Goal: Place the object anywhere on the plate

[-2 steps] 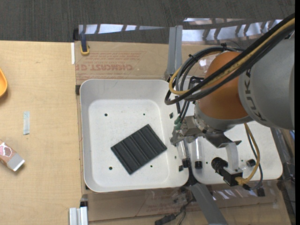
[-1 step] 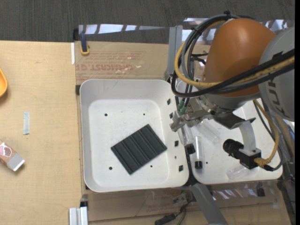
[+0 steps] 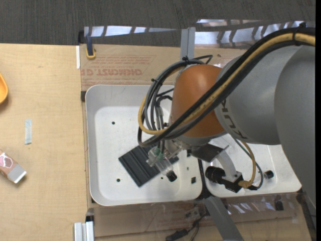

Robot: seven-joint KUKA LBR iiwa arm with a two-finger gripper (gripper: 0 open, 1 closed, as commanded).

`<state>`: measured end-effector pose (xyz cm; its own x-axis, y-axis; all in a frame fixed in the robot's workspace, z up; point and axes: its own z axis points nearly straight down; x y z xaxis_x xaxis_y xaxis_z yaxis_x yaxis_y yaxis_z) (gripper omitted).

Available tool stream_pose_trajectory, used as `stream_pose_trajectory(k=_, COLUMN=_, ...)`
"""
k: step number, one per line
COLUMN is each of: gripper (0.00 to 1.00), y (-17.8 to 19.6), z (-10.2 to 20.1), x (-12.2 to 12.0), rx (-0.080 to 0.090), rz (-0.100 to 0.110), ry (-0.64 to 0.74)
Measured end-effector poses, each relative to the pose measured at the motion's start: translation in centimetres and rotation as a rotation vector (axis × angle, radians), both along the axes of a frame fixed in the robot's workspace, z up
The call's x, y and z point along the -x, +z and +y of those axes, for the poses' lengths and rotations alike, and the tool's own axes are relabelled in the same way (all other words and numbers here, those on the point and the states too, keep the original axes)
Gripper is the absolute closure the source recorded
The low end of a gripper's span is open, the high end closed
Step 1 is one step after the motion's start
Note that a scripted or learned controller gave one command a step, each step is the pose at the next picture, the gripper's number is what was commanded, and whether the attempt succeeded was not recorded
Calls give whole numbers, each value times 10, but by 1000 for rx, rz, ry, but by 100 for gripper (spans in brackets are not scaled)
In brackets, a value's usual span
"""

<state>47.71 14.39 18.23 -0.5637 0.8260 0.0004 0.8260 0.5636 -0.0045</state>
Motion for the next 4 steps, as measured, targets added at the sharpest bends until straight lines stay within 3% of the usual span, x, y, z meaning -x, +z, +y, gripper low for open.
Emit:
stream_pose_trajectory(k=1, gripper=0, y=0, z=0, x=0, rx=0, rz=0, ry=0)
stream_pose_trajectory(k=2, gripper=0, y=57, z=29, x=-48, rx=2, rz=-3, ry=-244)
stream_pose_trajectory(k=3, gripper=0, y=11, z=39, x=-130, rx=4, rz=-3, ry=-554)
stream_pose_trajectory(k=4, gripper=0, y=-60, z=69, x=-59, rx=3, rz=-1, ry=-423)
